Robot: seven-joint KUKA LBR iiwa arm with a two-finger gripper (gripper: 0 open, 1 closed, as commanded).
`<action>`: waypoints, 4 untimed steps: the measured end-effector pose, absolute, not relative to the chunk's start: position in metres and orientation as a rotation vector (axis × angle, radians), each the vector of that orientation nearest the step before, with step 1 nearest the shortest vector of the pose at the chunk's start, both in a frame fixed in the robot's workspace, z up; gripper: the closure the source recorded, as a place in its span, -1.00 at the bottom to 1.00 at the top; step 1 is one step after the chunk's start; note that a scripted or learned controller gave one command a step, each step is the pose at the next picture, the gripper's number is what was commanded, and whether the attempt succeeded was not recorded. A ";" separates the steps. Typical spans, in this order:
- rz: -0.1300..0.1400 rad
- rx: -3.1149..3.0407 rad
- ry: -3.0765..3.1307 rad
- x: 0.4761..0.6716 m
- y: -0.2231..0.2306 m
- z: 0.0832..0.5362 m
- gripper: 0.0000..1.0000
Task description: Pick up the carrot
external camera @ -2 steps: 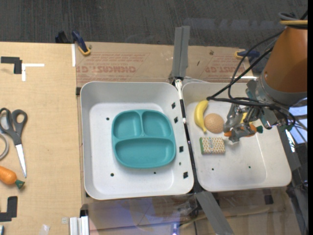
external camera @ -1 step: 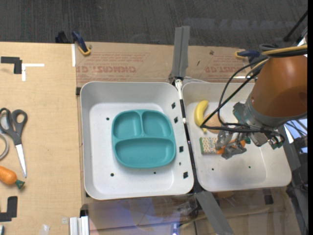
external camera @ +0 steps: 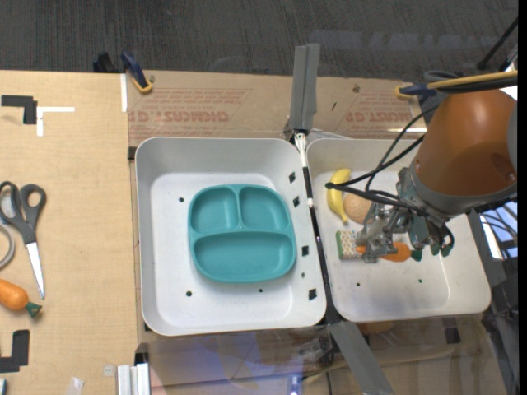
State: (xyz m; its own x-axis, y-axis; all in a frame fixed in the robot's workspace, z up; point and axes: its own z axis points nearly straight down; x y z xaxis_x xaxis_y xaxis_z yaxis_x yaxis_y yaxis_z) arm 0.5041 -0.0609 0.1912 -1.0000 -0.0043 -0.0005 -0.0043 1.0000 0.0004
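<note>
With the gripper (external camera: 385,245) low over the carrot (external camera: 397,253) at the right bin's (external camera: 461,299) centre, jaw state impossible to tell, it should centre on the orange body before closing, clear of the banana (external camera: 337,191).

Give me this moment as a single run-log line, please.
arm: over right bin | gripper: low at carrot | grasp: unconfirmed | nearby: banana | left bin: teal plate
</note>
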 end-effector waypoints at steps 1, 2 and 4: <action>-0.001 -0.054 3.136 0.497 -0.075 0.308 1.00; 0.001 -0.020 3.141 0.488 -0.066 0.193 1.00; 0.001 -0.394 3.116 0.506 -0.111 0.209 1.00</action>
State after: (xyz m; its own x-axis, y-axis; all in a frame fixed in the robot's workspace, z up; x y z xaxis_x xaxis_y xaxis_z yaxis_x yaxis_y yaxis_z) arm 0.5063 -0.1108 0.2093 -0.9686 -0.2487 -0.0013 -0.2487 0.9686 0.0002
